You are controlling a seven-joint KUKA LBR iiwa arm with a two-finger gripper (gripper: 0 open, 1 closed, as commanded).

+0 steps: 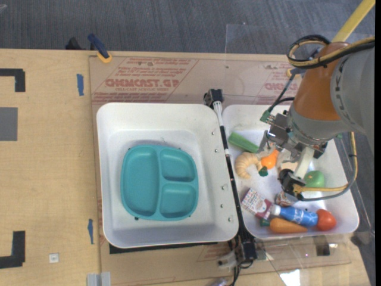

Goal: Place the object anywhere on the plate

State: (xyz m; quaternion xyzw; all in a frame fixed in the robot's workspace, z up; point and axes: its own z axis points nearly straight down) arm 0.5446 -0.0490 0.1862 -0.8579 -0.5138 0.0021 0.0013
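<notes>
A teal divided plate [159,182] lies in the left white bin [113,130] with nothing on it. My gripper [275,149] hangs low over the right bin [351,204], near its back middle. Just under and beside it sit a small orange piece [269,160] and a tan croissant-shaped toy [245,164]. A green block [243,140] lies to the gripper's left. The arm hides whatever is straight below the wrist.
Toward the right bin's front lie a pink-and-white packet [252,201], a blue bottle [296,215], an orange carrot [286,225], a red ball [325,220] and a green rounded toy [314,179]. The bins' touching walls [226,159] separate plate and gripper.
</notes>
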